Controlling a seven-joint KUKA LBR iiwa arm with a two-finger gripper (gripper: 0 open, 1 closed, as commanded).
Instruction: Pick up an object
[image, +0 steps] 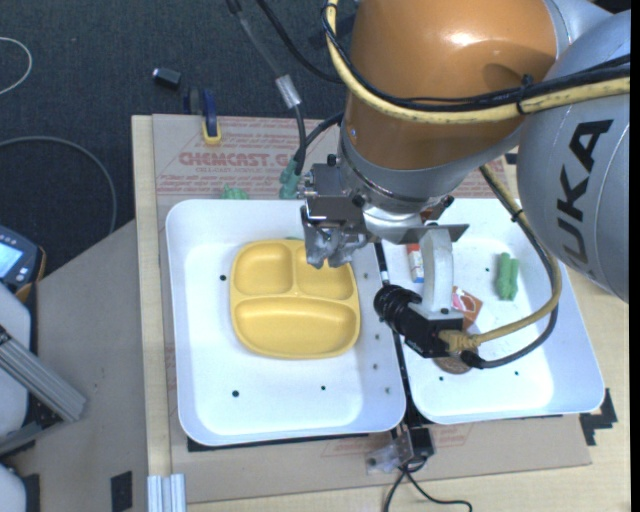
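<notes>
Your gripper (328, 245) hangs over the left bin (200, 400), at the upper right corner of the yellow divided plate (294, 299); its fingers are too tangled in grey metal and shadow to tell whether they are parted or closed, and nothing can be seen between them. The plate lies flat in the middle of that bin, its two small compartments toward 12 o'clock and its long one toward 6 o'clock. In the right bin (540, 395) you have a green block (507, 277) toward 3 o'clock, a white tube (413, 263) near the dividing rim, and a red-and-white packet (467, 302) just beside the arm's hanging black fitting (412, 322). Both bins sit side by side on the counter's brown board (240, 155).
</notes>
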